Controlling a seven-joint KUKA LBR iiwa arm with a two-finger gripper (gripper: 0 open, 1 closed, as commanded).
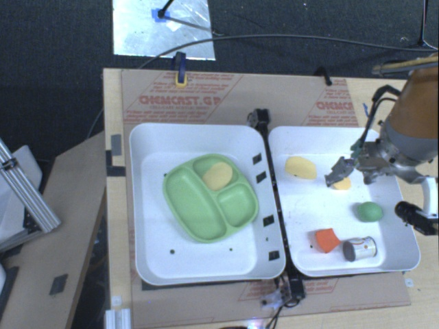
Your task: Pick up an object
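Two white bins, gripper (pixel 341 175) over right bin (pixel 302 256), finger gap unreadable, small yellow piece (pixel 342 184) touching just below it, yellow lump (pixel 300 167) to its left, green ball (pixel 370 212) nearby.

The arm (pixel 417 115) is cut off by the right side. A small yellow thing (pixel 341 184) is partly hidden behind the gripper (pixel 341 172). The silver rail (pixel 24 190) on the left is cut off too.
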